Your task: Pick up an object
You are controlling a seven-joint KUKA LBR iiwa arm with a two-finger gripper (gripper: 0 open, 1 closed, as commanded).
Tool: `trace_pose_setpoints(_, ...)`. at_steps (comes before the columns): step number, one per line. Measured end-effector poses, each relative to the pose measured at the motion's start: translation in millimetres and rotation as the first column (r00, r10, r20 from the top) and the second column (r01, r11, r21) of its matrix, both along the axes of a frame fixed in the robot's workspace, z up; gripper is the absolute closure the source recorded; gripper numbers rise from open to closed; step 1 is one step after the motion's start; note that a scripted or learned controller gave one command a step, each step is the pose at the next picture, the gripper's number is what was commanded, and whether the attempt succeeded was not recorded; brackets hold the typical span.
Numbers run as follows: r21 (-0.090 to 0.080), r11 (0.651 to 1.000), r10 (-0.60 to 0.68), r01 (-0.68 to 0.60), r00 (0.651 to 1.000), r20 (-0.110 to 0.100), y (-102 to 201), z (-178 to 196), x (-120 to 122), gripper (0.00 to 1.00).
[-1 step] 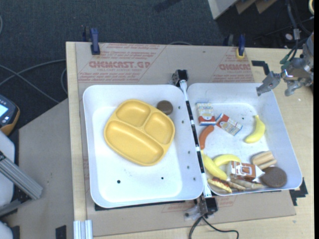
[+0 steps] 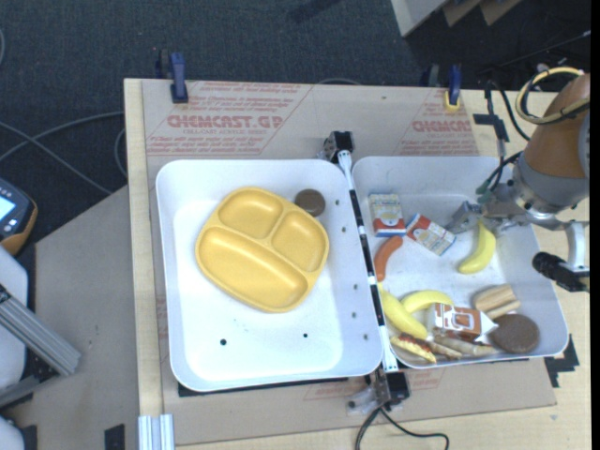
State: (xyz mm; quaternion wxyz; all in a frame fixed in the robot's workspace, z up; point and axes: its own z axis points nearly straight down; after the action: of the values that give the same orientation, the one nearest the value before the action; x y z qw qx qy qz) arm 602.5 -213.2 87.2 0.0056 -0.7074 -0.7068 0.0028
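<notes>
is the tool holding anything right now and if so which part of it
It cannot be told. The tool sits low in the right bin, right at the top end of a small banana, but whether its fingers grip that end is unclear.

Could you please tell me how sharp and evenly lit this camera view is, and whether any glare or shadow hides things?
Camera view: lighting is soft and even; the yellow divided plate casts a faint shadow on the left bin. No strong glare on the right bin. Focus is mildly soft overall; small packets' print is unreadable. The end effector looks dim and indistinct.
</notes>
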Motion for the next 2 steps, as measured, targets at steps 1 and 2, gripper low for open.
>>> trace_pose_setpoints(1, -0.005, 1.0, 0.001, -0.001, 1.0, 0.015, 0, 20, 4, 1.0)
trace_pose_setpoints(2, -0.004, 1.0, 0.0, 0.0, 1.0, 0.013, -11, -2, -9, 1.0)
